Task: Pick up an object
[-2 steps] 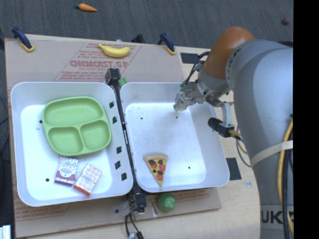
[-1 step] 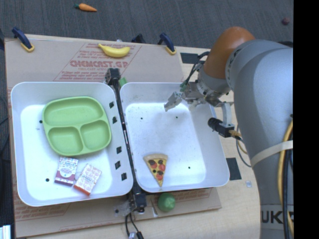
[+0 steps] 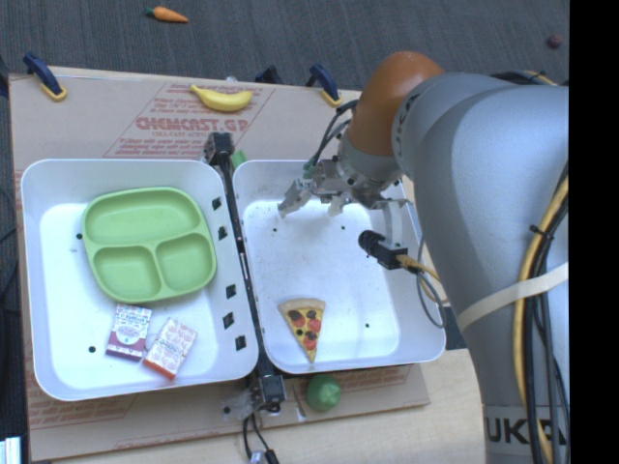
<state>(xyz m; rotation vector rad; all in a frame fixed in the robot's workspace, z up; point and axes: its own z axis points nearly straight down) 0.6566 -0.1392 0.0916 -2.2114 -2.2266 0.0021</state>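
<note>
My gripper (image 3: pixel 311 204) hangs over the far part of the right bin (image 3: pixel 387 332), open, with nothing between its fingers (image 3: pixel 290 202). A toy pizza slice (image 3: pixel 304 326) lies near the front of the same bin, well apart from the gripper. In the left bin (image 3: pixel 39 259) rests a green divided plate (image 3: pixel 150 243). Two small snack packets sit in front of it, a dark red one (image 3: pixel 129 332) and an orange one (image 3: pixel 171 346).
A yellow banana (image 3: pixel 222 96) lies on the cardboard behind the bins. A green ball (image 3: pixel 324 391) sits just outside the right bin's front edge. An orange carrot (image 3: pixel 169 14) lies on the carpet beyond. The grey arm (image 3: pixel 484 191) covers the right bin's right side.
</note>
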